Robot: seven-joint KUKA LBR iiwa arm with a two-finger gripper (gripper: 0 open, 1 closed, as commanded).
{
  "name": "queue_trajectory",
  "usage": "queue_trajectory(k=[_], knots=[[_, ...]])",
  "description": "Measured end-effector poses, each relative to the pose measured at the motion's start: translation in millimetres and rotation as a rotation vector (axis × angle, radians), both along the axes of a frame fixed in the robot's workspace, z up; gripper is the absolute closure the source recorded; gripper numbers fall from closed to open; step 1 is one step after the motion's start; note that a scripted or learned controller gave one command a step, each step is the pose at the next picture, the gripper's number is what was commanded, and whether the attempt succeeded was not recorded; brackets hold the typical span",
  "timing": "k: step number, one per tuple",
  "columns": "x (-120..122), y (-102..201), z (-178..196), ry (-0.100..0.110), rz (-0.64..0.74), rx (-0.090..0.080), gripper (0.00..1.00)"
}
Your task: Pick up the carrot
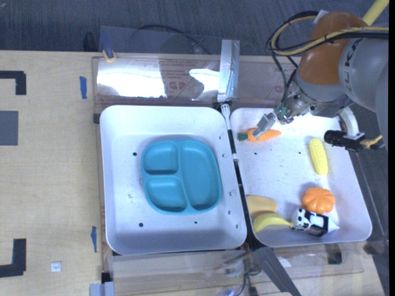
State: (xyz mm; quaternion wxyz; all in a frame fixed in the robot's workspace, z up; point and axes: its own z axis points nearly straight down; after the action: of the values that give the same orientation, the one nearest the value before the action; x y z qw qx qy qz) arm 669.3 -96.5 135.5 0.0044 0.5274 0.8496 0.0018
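The table spreads pale and wooden beneath me, with black and blue tape marks toward its left side. On it sit two shallow white bins side by side: the left bin carries a blue divided plate at its centre, and the right bin holds everything else. My arm comes in over that bin's upper right corner, grey casing with an orange band and yellow and black cables looped above it. Near the bin's front edge lies a banana, with an orange pumpkin-shaped toy just to its right and a small black-and-white toy below the pumpkin, touching it or nearly so. An ear of corn lies lengthwise by the right wall. The carrot lies in the upper left part of the right bin, green tip toward the divider between the bins. My jaws sit directly over its middle, touching or just above it; I cannot tell how far apart they stand, nor whether they have any grip on the carrot.
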Motion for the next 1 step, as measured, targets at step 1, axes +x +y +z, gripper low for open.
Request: queue_trajectory(k=[1], knots=[[-4.5, -23.2, -44.1, 0.027, 0.176, 0.003, 0.00]])
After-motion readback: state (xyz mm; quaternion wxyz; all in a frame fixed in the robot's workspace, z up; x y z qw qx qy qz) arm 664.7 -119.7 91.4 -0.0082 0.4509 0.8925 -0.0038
